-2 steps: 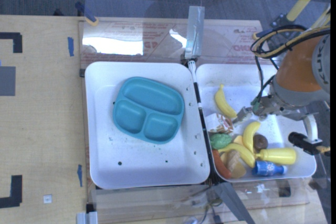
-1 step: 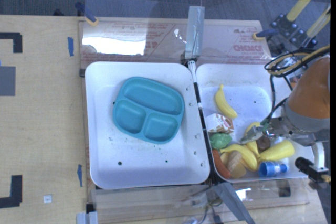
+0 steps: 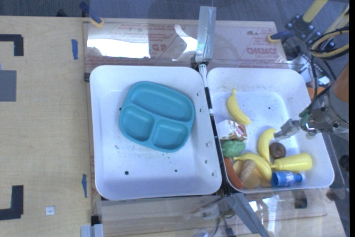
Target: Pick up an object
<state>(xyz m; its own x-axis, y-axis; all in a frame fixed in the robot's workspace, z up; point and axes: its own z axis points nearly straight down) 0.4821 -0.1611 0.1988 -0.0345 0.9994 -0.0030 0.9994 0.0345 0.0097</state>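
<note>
Overall, the bench (image 3: 39,136) carried two shallow white bins side by side.

Left bin (image 3: 105,175): held one teal plate (image 3: 157,115) with three compartments, lying flat slightly above the bin's middle.

Right bin (image 3: 277,77): held a cluster of items toward its near edge.
- Banana (image 3: 237,108), yellow, lying alone in the upper middle, apart from the rest.
- Second banana (image 3: 265,144), curved, lower down, just beside a small brown round item (image 3: 277,149).
- Yellow bottle (image 3: 292,162), on its side, near the brown item.
- Blue can (image 3: 287,178), on its side, just below the yellow bottle at the near rim.
- Crumpled wrapper (image 3: 233,130), white with red print, by the left wall.
- Green item (image 3: 233,148), just below the wrapper.
- Orange and tan food pieces (image 3: 247,172), touching one another at the lower left, with a further yellow curved piece over them.

Arm: reached in from the right. The pincer (image 3: 288,129) sat over the right part of the right bin, just above and right of the second banana. Whether it was released or clenched could not be told; nothing was seen between its fingers.
</note>
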